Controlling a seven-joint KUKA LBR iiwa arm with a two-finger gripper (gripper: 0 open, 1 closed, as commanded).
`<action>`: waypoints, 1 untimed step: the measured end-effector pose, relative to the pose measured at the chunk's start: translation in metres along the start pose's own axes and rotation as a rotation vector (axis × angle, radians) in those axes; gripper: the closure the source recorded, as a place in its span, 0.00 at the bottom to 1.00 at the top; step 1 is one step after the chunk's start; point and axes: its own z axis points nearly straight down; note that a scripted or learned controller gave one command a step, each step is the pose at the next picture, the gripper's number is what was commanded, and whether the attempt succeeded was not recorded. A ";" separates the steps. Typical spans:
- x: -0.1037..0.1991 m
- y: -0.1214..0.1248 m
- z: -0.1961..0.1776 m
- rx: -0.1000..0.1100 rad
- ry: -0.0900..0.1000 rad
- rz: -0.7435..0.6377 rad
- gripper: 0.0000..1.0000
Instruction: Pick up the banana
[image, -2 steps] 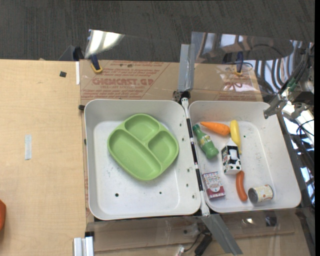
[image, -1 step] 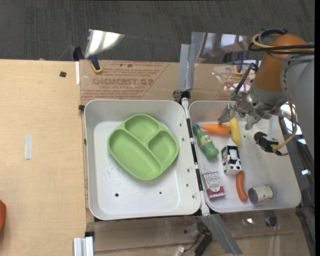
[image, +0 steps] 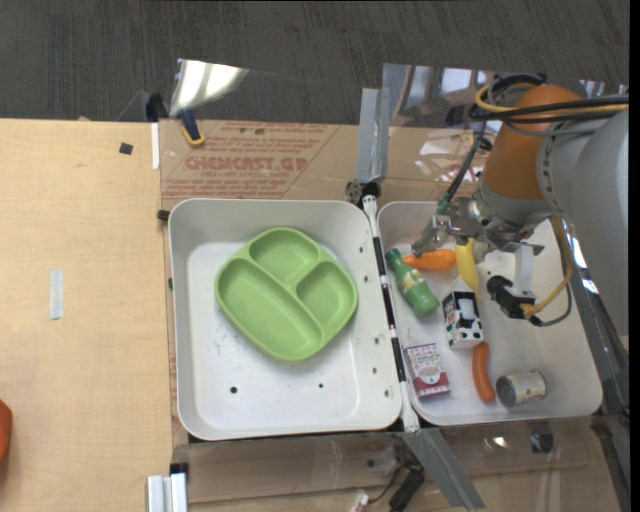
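**Operator:** So, where's the banana?

**Observer:** You'll find the banana (image: 467, 264) in the right bin (image: 570, 395), near its far wall, lying roughly lengthwise. Its upper end sits right under the gripper (image: 460, 236), which hangs low over that corner of the bin.

**Operator:** Does the gripper have it?

**Observer:** You can't tell from this angle. The wrist and the orange band (image: 520, 160) cover most of the hand, so whether the pincer is spread or pressed together is not something I can tell you. The banana appears to rest on the bin floor.

**Operator:** What's crowding it?

**Observer:** Just to the banana's left you have an orange carrot-like piece (image: 432, 261), touching or nearly touching it. Beside that lies a green bottle (image: 413, 284), tilted, close to the bin's left wall. Nearer you there's a small black-and-white carton (image: 462, 319), then a red-and-white packet (image: 425, 368), a reddish sausage (image: 483, 373) and a silver can (image: 520, 387) on its side.

**Operator:** And the other bin?

**Observer:** Your left bin (image: 200, 380) holds a green divided plate (image: 287, 292), well apart from the banana.
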 end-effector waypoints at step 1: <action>0.006 0.006 0.011 0.021 0.002 -0.060 0.00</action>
